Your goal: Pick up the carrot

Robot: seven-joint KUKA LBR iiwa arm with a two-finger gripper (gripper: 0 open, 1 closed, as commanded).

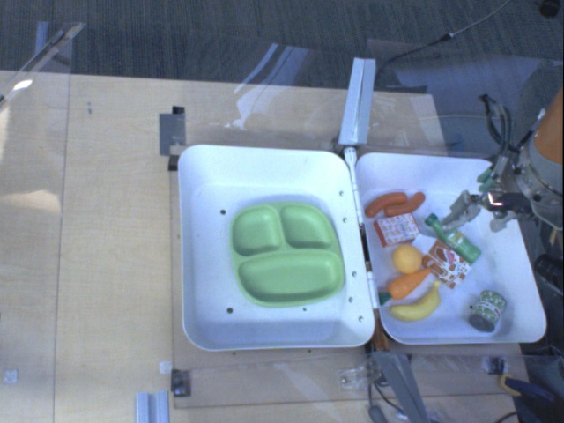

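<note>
Where bench (88, 236) meets dark carpet (220, 16) — two white bins (264, 170) | carrot (408, 283) right

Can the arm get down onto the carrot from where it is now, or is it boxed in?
Probably yes, but tightly. The small orange carrot lies uncovered in the right white bin, so its top is free. A yellow lemon and yellow banana crowd it. The tool hangs above the bin's far side.

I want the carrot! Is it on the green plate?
No, the carrot lies in the right bin beside the banana.
</note>
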